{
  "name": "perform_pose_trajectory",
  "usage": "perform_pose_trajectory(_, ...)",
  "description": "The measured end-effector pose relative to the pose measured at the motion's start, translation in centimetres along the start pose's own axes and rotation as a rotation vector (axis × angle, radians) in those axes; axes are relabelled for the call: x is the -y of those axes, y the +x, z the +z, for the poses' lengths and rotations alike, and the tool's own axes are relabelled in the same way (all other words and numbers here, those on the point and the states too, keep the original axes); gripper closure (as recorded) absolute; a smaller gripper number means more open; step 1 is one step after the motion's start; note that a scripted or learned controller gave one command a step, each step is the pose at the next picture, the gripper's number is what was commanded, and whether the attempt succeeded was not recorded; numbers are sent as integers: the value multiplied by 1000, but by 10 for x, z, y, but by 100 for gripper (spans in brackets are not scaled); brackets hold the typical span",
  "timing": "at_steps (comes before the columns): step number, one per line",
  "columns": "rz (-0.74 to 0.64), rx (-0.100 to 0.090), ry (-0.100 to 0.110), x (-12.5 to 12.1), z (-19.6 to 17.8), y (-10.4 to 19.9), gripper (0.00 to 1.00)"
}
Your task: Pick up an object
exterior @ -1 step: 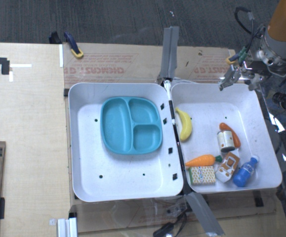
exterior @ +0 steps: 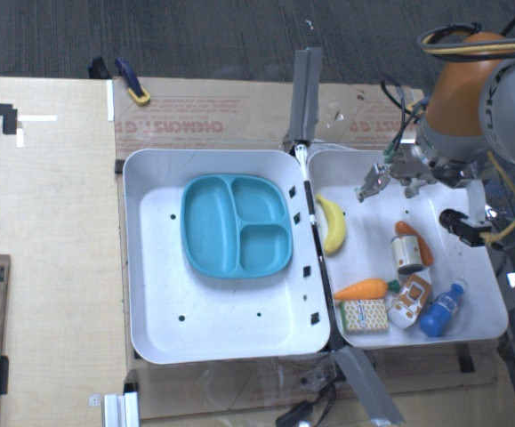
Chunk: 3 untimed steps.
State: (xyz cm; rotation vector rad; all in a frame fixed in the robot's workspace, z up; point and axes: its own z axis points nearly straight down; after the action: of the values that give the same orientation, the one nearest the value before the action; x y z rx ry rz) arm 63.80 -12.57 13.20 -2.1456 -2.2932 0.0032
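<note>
My gripper (exterior: 389, 183) hangs over the back of the right bin (exterior: 364, 163), open, with nothing between its fingers. A yellow banana (exterior: 331, 224) lies below and to its left, near the divider. Further forward in the same bin are a small white can (exterior: 406, 253) against an orange piece (exterior: 424, 245), a carrot (exterior: 361, 289), a cracker box (exterior: 365, 315), a white and orange packet (exterior: 408, 299) and a blue bottle (exterior: 439, 310).
The left bin (exterior: 150, 283) holds a teal divided plate (exterior: 237, 225). A grey post (exterior: 305, 96) stands behind the divider between the bins. Cables hang from the arm's wrist (exterior: 470, 225) over the right bin's right wall.
</note>
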Motion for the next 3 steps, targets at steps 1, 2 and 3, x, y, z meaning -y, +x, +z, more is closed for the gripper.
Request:
perform_pose_trajectory(1,20,0,1,25,39,-42,0)
perform_pose_trajectory(2,25,0,0,25,30,-43,100)
perform_pose_trajectory(3,24,0,0,25,30,-43,0)
